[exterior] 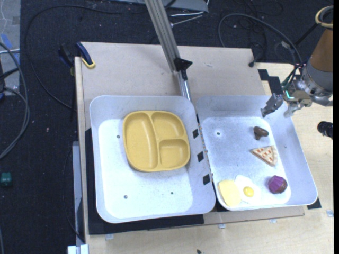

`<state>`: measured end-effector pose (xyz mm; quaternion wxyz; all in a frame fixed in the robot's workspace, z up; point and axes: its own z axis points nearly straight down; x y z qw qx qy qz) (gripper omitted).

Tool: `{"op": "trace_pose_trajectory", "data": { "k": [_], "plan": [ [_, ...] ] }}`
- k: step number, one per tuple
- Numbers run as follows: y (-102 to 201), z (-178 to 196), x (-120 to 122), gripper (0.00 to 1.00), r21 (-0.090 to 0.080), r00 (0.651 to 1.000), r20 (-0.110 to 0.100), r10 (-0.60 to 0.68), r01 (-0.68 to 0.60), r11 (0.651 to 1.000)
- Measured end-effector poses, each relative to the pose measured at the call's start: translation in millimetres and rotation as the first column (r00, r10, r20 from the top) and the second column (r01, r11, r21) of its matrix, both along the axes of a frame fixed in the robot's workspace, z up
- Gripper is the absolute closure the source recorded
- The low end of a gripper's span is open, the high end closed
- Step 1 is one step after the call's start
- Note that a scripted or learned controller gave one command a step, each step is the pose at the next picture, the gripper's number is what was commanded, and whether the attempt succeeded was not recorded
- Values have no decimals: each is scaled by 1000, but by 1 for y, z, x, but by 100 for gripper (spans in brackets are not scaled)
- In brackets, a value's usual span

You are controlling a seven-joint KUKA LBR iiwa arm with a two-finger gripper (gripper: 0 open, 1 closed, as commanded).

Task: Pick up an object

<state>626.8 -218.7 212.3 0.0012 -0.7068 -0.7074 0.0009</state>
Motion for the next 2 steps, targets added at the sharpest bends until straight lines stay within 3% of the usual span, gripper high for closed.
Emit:
{"op": "trace_pose_trajectory", "data": {
  "k": [1,2],
  "plan": [
    [0,2,1,0,-1,1000,4,1,-1,1000],
    [2,-59,-8,0,0,1000,-2,-1,1,1000]
  ]
}}
